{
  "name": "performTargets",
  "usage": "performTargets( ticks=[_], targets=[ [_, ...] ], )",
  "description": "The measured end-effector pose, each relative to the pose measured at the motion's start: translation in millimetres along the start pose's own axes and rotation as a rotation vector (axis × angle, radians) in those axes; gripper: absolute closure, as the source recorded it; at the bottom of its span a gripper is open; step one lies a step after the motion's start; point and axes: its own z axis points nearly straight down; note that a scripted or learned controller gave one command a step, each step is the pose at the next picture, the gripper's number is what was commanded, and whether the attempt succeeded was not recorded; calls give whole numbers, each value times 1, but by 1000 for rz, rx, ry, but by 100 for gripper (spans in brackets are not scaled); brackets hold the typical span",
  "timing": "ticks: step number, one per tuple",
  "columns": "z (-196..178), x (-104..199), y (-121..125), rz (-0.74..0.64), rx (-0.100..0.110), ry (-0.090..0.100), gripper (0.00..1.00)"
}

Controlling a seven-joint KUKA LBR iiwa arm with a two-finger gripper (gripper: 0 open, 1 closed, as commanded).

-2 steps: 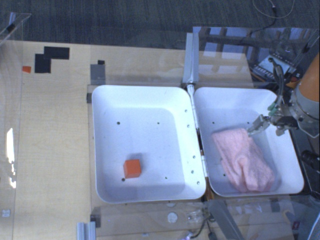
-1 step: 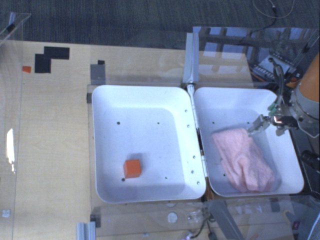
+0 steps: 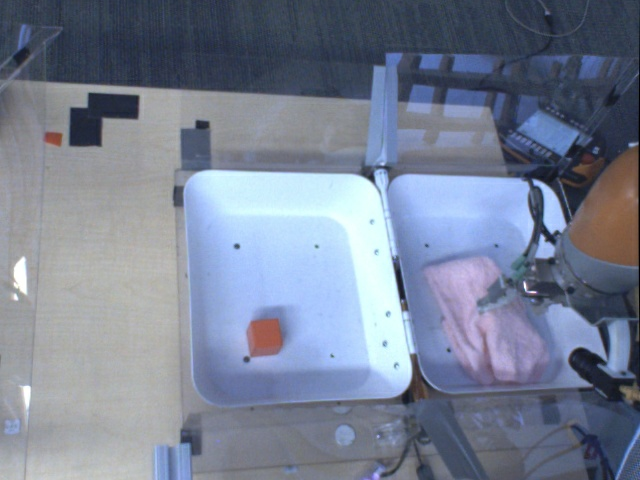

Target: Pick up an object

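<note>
Arm (image 3: pixel 600 238) bent low over right bin (image 3: pixel 450 193); jaws' grip state on pink cloth (image 3: pixel 485 318) unclear.

left bin (image 3: pixel 200 268): block (image 3: pixel 265 337) near front | right bin (image 3: pixel 440 193): cloth (image 3: pixel 485 318)

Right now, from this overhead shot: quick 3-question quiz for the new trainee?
1. True or false: the orange block lies in the same bin as the pink cloth.
2. Which bin is the gripper over? A) left bin B) right bin C) neither
3. Fill in: the gripper's tip sits at the ____ cloth.

Key:
1. False; the block is in the left bin, the cloth in the right.
2. B
3. pink
</note>
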Motion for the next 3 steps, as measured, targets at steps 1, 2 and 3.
performTargets(
  ticks=[1, 2, 3],
  targets=[
    [59, -9, 77, -20, -3, 0, 0],
    [67, 53, 106, -40, -18, 0, 0],
    [68, -24, 167, -45, -15, -5, 0]
  ],
)
